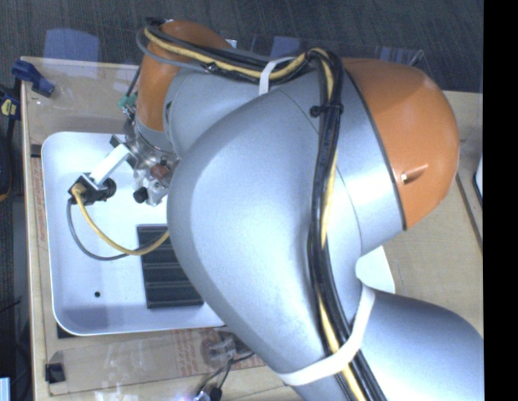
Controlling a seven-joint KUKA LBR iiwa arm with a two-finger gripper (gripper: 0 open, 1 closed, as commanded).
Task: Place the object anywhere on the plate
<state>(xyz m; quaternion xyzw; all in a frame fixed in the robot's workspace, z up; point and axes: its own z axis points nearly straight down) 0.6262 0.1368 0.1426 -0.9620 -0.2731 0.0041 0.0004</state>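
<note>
Jaws (150,178) hang low over the left white bin (63,224), but whether they are parted or grip anything I cannot tell. Perhaps the dark ribbed slab (169,267) is the plate; the arm (267,224) hides the object.

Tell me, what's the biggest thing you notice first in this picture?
The huge grey arm with its orange cap fills the middle and right, with a yellow cable strapped along it. It reaches into the white bin on the left, where its wrist end hangs near the bin's top. A dark ridged block lies on the bin floor, partly under the arm.
</note>
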